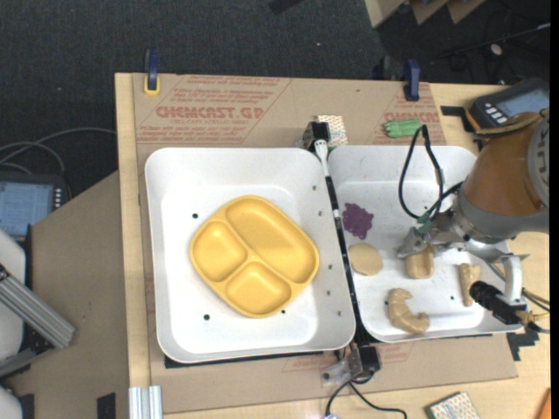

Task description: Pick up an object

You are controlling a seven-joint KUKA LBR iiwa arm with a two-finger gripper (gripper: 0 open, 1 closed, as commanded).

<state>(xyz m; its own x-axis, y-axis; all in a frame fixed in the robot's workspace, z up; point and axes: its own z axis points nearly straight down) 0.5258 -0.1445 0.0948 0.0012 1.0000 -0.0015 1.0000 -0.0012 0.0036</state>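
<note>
Above the right shallow white bin (384,321), we see the grey arm's end effector (421,250) low over a small tan block (420,264); whether it grips, we cannot tell. Nearby lie a tan croissant-shaped piece (406,311), round beige disc (365,258) and purple cluster (357,220).

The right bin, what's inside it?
In the right bin lie a purple piece, a round tan piece, a croissant, a tan block by the gripper and a small tan piece. The arm covers the bin's right side.
</note>
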